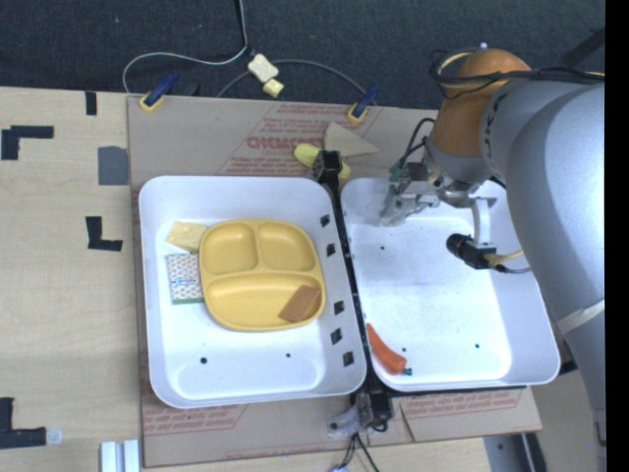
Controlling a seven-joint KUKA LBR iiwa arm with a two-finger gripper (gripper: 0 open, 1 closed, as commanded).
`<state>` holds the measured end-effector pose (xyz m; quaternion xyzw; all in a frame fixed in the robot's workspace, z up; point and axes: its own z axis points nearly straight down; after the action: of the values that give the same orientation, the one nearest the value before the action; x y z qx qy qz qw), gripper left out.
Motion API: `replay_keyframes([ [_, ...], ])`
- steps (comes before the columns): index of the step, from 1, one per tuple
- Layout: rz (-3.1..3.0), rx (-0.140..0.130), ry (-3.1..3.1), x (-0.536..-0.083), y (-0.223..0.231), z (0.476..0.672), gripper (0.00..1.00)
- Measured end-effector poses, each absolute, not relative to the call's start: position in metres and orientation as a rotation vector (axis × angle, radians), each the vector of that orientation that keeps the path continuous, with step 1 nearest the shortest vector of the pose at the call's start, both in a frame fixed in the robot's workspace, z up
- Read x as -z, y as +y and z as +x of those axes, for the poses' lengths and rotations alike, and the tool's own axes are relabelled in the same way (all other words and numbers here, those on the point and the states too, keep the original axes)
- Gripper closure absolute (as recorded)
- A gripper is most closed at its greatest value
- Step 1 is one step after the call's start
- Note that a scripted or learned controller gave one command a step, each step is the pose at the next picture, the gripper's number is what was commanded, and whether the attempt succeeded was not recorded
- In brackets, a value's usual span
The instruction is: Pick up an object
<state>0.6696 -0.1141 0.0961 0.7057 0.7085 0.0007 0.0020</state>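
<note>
My gripper (pixel 396 207) hangs over the far left part of the right bin (pixel 462 293), below the orange wrist band. An orange carrot-like piece (pixel 385 350) lies at the near left corner of that bin, well apart from the gripper. In the left bin (pixel 177 362) rests a yellow divided plate (pixel 260 273) with a brown piece (pixel 301 304) in its near right compartment. A pale yellow slab (pixel 184 234) and a patterned white packet (pixel 183 276) lie to the left of the plate.
The grey arm fills the right side above the right bin. A black divider (pixel 339 264) runs between the bins. A yellow object (pixel 309 153) and cables lie on the cardboard behind the bins.
</note>
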Motion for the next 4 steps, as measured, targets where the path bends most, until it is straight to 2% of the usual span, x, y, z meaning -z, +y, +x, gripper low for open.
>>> replay_keyframes([
  [1,2.212,-0.007,2.236,-0.19,-0.006,0.585,1.0],
  [2,2.221,0.001,2.225,-0.184,-0.013,0.587,0.0],
  [3,2.23,0.009,2.221,-0.184,-0.033,0.497,0.0],
  [4,2.212,-0.033,2.225,-0.126,-0.069,0.534,0.0],
])
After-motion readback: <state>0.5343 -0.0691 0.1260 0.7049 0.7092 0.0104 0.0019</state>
